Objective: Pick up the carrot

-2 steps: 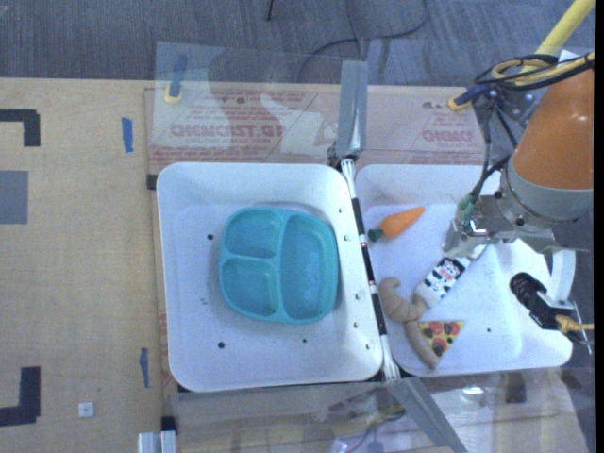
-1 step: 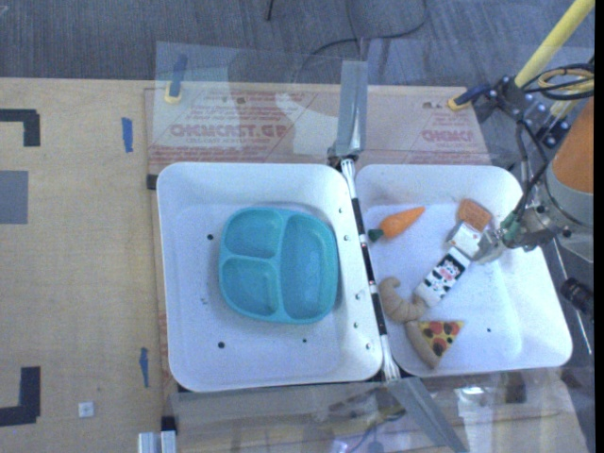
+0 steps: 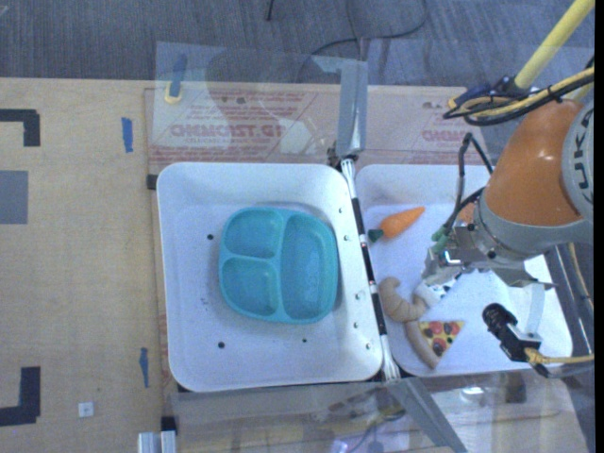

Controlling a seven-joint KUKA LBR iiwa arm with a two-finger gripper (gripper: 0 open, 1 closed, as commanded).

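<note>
carrot (image 3: pixel 400 221): lies in the right bin (image 3: pixel 557 338), near its upper left corner, green tip just beside the divider (image 3: pixel 363 253) between the bins, bare white floor around it.
tool (image 3: pixel 442 276): hangs over the right bin, below and right of the carrot, apart from it; cannot tell how it is set.
pizza slice toy (image 3: pixel 440 331): below the carrot, near the bin's lower edge.
tan peanut-shaped toy (image 3: pixel 400 302): just above the pizza slice, close to the divider.
teal divided plate (image 3: pixel 279 264): left of the carrot, mid left bin (image 3: pixel 189 215), white margin all round.
surface (image 3: pixel 75 253): wooden, left of the bins.
</note>
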